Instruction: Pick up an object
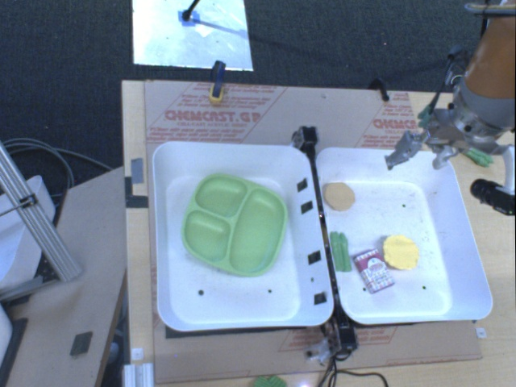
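In the right bin (459, 240), in the lower right part of the frame, lie four small things. A yellow round piece with a wavy edge (401, 252) rests near the middle of the bin floor. Just beside it, on its lower left, lies a small red and white packet (374, 269), a little tilted. Left of the packet, close to the bin's left wall, there is a green pod-shaped piece (340, 251), lying lengthwise. Above these, in the upper left corner of the same bin, sits a tan round cookie-like disc (339, 196), apart from the others.

The gripper (422, 153) hangs over the upper right edge of this bin, in the upper right of the frame, below the grey wrist and the orange band. Its two fingers stand spread apart, and nothing is between them. It is well apart from all four things.

The left bin (173, 297), in the middle of the frame, holds a light green divided plate (235, 224) with three compartments.
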Robot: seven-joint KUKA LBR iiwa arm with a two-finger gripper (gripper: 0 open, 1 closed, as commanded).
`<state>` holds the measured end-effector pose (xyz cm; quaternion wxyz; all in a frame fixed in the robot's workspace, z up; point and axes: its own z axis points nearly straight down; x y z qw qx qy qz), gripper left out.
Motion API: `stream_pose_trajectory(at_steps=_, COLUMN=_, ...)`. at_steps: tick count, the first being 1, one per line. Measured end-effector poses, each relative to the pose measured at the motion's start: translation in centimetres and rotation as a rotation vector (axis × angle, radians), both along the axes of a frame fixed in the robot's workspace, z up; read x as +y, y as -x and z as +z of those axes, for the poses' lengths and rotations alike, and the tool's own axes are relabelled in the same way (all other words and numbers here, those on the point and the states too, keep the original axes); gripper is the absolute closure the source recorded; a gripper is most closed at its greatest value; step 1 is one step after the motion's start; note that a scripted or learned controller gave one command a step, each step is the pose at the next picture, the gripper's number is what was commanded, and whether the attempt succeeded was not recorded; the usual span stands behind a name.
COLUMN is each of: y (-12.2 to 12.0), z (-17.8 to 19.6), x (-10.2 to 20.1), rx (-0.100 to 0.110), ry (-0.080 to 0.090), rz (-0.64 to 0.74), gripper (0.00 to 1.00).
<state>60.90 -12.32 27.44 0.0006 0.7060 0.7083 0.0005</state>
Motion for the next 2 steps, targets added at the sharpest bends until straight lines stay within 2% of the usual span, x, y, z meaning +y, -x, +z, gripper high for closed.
stream_pose_trajectory(at_steps=1, y=-6.1, z=-10.9, x=3.5, rx=0.001, ry=-0.001, rz=0.006, gripper=0.0)
stream_pose_trajectory(at_steps=2, y=-6.0, z=-19.3, x=4.0, rx=0.001, ry=0.0, rz=0.003, gripper=0.0)
